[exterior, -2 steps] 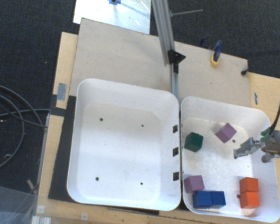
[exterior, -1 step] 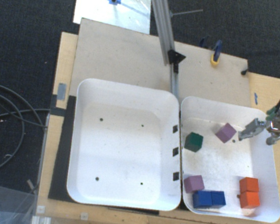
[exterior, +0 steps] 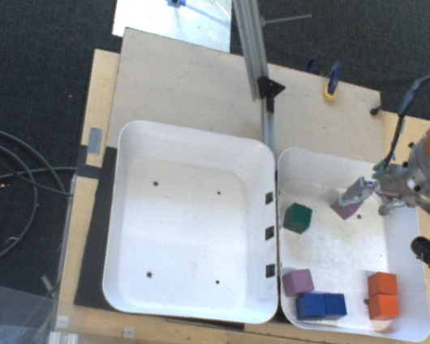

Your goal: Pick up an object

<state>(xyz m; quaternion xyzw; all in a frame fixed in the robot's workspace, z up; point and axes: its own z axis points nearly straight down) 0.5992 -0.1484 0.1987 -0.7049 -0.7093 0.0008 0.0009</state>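
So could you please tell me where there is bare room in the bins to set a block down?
The left white bin offers open floor throughout. In the right white bin, blocks crowd the near edge; bare floor lies between the green cube and the orange blocks.

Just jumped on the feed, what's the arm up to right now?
The gripper is over the upper part of the right bin, with a small purple piece right at its tip; whether it is actually gripped is unclear. Also in that bin: a green block near the left wall, and along the lower edge a purple block, a blue block and an orange block. The left bin sits alongside.
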